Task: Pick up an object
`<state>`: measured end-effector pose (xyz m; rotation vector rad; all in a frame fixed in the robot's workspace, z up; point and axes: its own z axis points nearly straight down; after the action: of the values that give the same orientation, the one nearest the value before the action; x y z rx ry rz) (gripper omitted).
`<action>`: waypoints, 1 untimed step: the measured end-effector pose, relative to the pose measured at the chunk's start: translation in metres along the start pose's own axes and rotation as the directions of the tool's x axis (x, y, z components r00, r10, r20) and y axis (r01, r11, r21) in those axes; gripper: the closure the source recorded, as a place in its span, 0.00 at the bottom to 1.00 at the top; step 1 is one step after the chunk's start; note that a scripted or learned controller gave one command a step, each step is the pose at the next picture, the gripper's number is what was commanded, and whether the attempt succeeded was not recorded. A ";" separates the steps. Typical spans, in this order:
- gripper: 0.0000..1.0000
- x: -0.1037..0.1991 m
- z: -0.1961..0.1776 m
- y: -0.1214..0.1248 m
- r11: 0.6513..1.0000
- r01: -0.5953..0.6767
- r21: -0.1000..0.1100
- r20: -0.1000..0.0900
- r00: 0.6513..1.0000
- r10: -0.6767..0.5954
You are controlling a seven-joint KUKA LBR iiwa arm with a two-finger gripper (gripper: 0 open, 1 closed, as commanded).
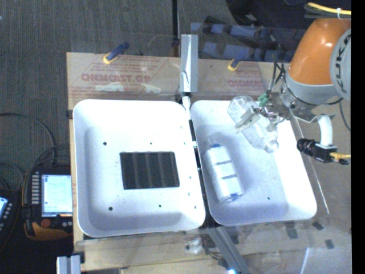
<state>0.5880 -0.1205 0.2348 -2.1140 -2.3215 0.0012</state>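
Note:
My gripper (258, 117) hangs over the back part of the right bin (296, 204), below the orange band of the arm. A clear, glassy plastic object (267, 138) lies right at the gripper, partly under it, and whether it is held is hidden. A white bottle with blue bands (223, 172) lies on its side in the left half of the right bin, clear of the gripper. A black ribbed rectangular pad (149, 169) lies flat in the middle of the left bin (91, 130).
A metal post (189, 64) stands at the back between the two bins. Cardboard with clamps runs behind both bins. A black cable connector (312, 147) hangs off the arm over the right bin's right rim. A handheld pendant (51, 196) sits left of the bench.

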 end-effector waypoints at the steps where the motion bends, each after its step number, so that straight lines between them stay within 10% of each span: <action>1: 0.00 0.020 0.103 -0.026 0.998 -0.066 -0.003 0.000 0.998 0.066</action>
<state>0.5604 -0.1027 0.1314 -2.1906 -2.2521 -0.0018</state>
